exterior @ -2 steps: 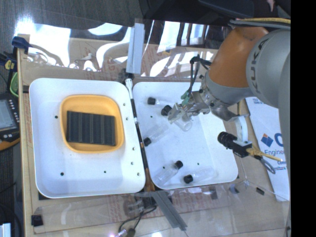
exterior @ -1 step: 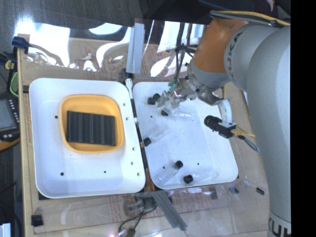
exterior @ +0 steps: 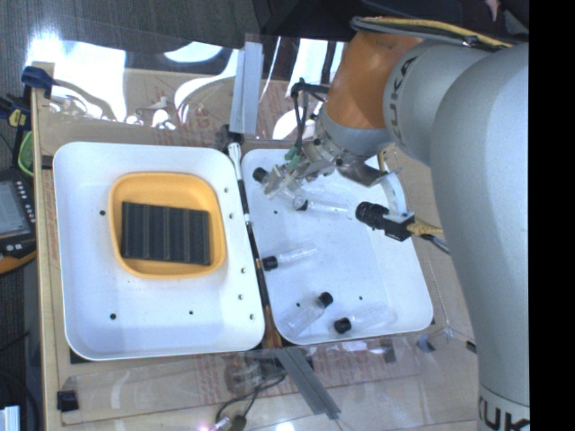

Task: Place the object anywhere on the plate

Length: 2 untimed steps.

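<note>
The claw [exterior: 286, 176] sits low over the far left corner of the right bin [exterior: 409, 281]; whether it is wide or narrow cannot be told, as clutter hides it. Several clear vials with black caps [exterior: 289, 258] lie scattered in that bin, near the claw and toward the camera from it. The yellow plate [exterior: 166, 189], bearing a dark ridged insert, rests in the left bin [exterior: 81, 241], well apart to the claw's left.
</note>
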Tool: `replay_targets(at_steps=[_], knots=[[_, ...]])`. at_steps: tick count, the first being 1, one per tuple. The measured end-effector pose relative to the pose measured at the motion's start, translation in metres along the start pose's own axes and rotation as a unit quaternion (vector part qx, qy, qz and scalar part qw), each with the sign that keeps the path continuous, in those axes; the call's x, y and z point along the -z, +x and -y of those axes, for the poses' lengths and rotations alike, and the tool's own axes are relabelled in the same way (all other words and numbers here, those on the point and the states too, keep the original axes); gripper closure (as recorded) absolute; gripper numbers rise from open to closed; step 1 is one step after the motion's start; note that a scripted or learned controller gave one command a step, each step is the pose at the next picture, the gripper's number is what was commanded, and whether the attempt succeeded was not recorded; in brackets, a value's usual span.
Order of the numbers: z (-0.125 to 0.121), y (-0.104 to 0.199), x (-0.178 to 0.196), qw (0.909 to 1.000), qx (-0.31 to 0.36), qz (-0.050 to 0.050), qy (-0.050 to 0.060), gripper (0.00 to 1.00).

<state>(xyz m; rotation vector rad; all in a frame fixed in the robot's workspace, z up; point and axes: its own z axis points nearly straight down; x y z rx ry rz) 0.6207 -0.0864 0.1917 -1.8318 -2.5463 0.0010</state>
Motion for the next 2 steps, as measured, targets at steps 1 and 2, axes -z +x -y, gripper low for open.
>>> replay_targets(at_steps=[1,2], knots=[[-0.019,0.0933,0.0,1.0,0.01,0.001,0.001,1.0],[-0.0189,0.0928,0.0001,1.0,0.009,0.001,0.001,0.0]])
